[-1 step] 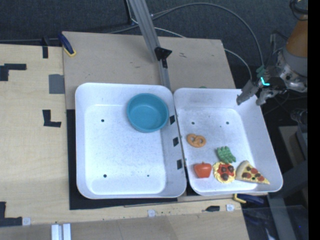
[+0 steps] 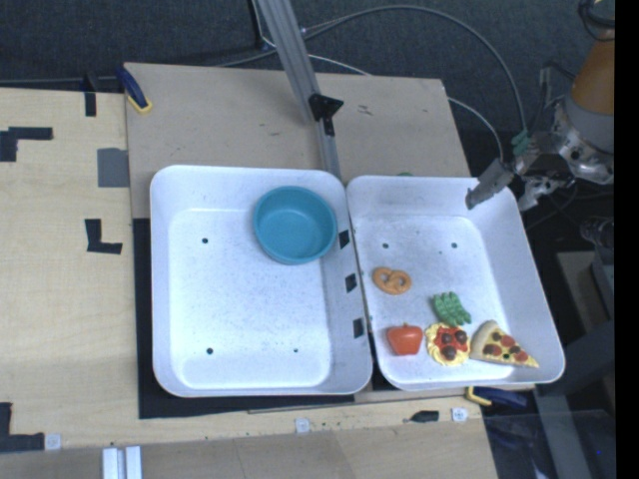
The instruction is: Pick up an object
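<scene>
I see the gripper (image 2: 491,184) at the far right corner of the right bin (image 2: 499,230), hanging over the rim, nothing visibly between its fingers. One grey finger shows as a slanted bar; I can't tell whether the pincer is wide or narrow from this angle. The arm is cut off by the picture's right edge, just the orange band and wrist showing.

Pickable things are all well apart from the gripper. In the right bin: pretzel (image 2: 392,280) near the bin's middle, toward its left wall; green toy (image 2: 450,307) nearer the front; then along the front edge a red tomato-like piece (image 2: 404,339), a round yellow pizza-like piece (image 2: 448,344) and a pizza slice (image 2: 503,346) at the front right corner. The round piece and the slice look touching or just beside each other, can't tell which. The green toy is too small to identify.

In the left bin (image 2: 200,297): blue bowl (image 2: 294,225), upright, at the far right corner, against the wall shared with the right bin.
</scene>
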You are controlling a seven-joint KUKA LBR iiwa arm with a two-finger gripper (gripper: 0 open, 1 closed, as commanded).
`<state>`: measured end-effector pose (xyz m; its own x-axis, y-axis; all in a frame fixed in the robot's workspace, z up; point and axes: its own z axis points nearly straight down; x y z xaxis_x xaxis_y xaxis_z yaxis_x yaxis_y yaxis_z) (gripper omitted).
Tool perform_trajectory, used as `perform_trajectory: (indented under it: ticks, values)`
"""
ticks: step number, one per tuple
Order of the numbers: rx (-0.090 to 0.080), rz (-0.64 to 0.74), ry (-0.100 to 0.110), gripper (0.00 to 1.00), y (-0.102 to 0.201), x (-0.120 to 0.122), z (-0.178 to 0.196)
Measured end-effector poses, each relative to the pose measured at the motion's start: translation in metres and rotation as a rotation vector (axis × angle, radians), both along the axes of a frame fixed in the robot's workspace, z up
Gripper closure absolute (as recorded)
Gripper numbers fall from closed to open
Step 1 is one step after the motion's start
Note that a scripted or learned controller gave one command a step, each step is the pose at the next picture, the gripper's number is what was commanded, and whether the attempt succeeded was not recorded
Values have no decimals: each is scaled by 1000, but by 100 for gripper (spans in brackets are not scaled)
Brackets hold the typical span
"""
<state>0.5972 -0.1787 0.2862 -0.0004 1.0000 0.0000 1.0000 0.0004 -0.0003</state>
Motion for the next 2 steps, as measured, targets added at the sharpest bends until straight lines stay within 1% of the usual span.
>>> perform_trajectory:
  ticks: [1,2]
  values:
    - [1,0,5,0,-4,-3,-62]
    - [1,0,4,0,-5,-3,-105]
